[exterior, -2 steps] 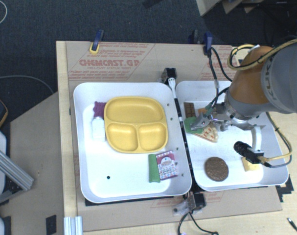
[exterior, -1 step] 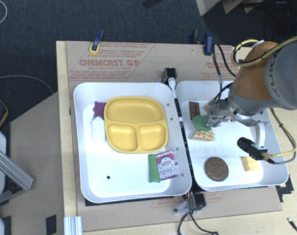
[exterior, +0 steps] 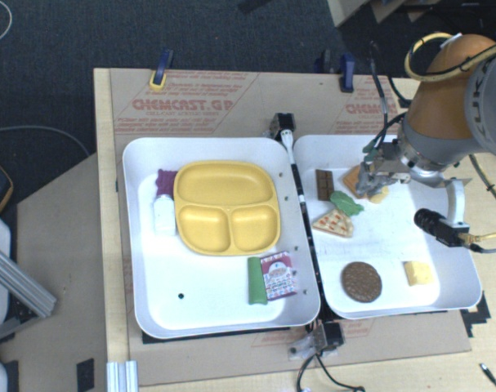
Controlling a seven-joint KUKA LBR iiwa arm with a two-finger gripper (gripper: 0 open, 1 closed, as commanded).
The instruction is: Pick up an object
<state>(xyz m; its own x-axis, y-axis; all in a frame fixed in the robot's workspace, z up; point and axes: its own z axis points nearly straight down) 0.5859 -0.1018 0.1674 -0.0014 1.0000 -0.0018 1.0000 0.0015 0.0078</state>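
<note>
The gripper hangs low over the far part of the right bin, and whether it is wide or narrow I cannot tell from this slanted view; nothing can be seen gripped in it. Just beneath and beside it lies a small cluster of toy foods: an orange-tan piece partly hidden under the tool, a green piece touching its near edge, a brown chocolate-like bar just to the left, and a waffle-patterned wedge a little nearer.

The orange-tan piece looks the likeliest target, since the tool sits right over it. By my reading it is light, stiff plastic with a smooth, somewhat slippery surface, and not fragile. It lies flat, so a hold across its narrow width, at the edges and clear of the green piece, seems best; a grip taken too far off the middle would likely make it pivot or squirt out.

Well apart, toward the near side of the same bin, sit a round brown cookie and a yellow block. The left bin holds a yellow divided tray and a few small items.
</note>
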